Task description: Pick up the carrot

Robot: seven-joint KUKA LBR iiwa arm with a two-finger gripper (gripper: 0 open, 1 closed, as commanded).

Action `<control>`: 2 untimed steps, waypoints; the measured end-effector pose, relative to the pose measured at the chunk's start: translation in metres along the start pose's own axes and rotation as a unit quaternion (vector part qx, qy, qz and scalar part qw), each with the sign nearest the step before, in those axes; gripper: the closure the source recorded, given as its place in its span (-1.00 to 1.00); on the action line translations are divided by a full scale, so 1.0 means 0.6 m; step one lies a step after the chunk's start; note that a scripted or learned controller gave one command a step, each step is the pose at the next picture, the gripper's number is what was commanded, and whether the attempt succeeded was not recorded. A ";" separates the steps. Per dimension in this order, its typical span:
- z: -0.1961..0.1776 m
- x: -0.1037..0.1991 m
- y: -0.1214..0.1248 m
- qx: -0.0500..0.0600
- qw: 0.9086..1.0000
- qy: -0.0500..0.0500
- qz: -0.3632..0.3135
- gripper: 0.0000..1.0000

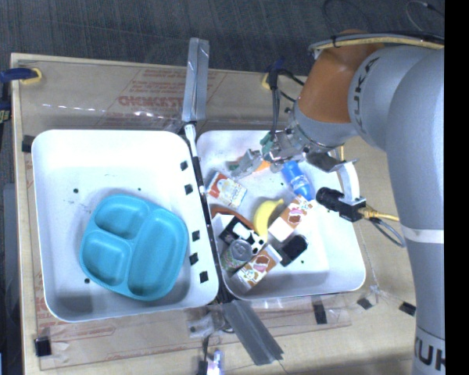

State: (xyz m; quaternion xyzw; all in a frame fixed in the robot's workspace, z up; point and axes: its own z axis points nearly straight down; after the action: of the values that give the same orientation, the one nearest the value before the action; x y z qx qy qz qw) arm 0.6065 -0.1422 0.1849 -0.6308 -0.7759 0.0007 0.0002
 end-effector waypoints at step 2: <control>0.147 -0.069 -0.012 -0.004 1.000 -0.001 -0.009 -1.00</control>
State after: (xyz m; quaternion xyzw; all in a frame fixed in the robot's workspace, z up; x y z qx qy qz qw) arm 0.6080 -0.1842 0.0968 -0.6239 -0.7815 -0.0018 -0.0027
